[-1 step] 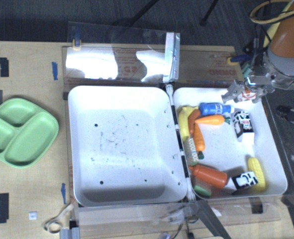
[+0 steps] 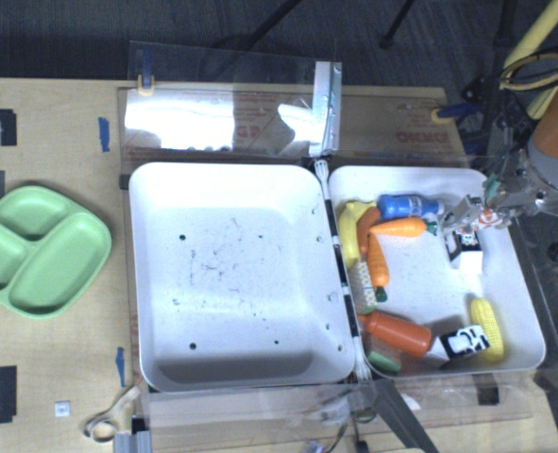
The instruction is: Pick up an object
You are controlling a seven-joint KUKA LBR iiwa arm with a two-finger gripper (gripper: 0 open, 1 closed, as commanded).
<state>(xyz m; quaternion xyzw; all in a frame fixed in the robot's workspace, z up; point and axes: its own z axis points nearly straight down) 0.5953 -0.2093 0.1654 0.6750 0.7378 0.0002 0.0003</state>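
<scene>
From above, my arm entered at the right edge, and my gripper hung over the upper right part of the right bin; I could not tell its state. In that bin, toward its left side, lay a blue bottle, two toy carrots, a yellow banana and a red-orange cylinder. A yellow corn cob lay lower right. The left bin filled the centre; a green divided plate sat far left.
</scene>
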